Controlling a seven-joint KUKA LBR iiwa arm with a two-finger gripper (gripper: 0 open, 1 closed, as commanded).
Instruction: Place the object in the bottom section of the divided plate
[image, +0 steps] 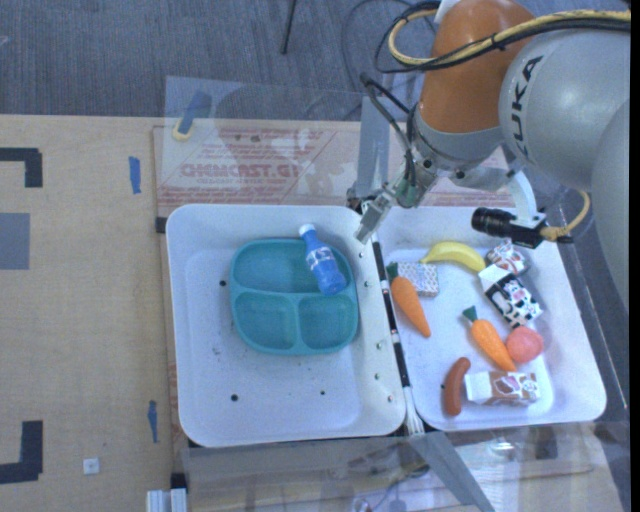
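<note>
Gripper (374, 215) hanging above rim between bins, fingers unclear, holding nothing visible. Blue bottle (322, 259) lying tilted on divided plate's (262, 304) top-right edge, cap pointing up-left. Left bin (200, 400) holding plate; right bin (580, 390) holding carrots, banana, cartons.

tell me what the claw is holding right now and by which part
Nothing is held: the claw hangs over the bins' divider, while the small blue plastic bottle lies apart on the teal divided plate.
</note>
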